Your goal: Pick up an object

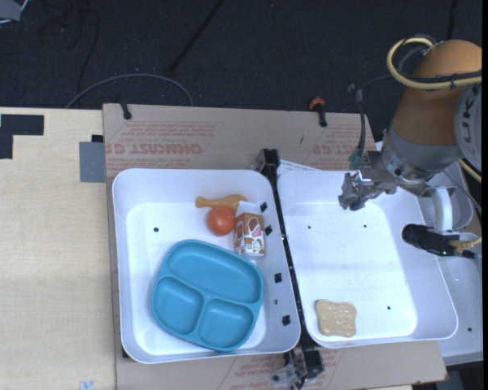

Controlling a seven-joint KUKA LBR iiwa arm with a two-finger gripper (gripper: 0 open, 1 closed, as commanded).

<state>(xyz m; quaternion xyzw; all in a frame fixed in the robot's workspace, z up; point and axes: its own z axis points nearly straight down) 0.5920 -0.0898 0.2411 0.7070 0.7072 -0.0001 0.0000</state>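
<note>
Hanging at the upper right of the frame, the gripper [356,192] sits over the top edge of the right bin [439,319], at the end of the grey arm [419,149] with its orange band [439,75]. Whether its fingers are spread or closed cannot be told from this angle (they show as a small dark cluster), and nothing is seen between them.

Low in the right bin, near its bottom left corner, lies a flat beige slice of bread [336,318], well apart from the gripper.

The left bin [130,299] holds a blue divided plate [206,294] across its lower half. Above the plate sit a red tomato [220,220], a small printed carton [250,235] just beside it, and an orange-yellow piece [220,201] touching the tomato's top.
</note>
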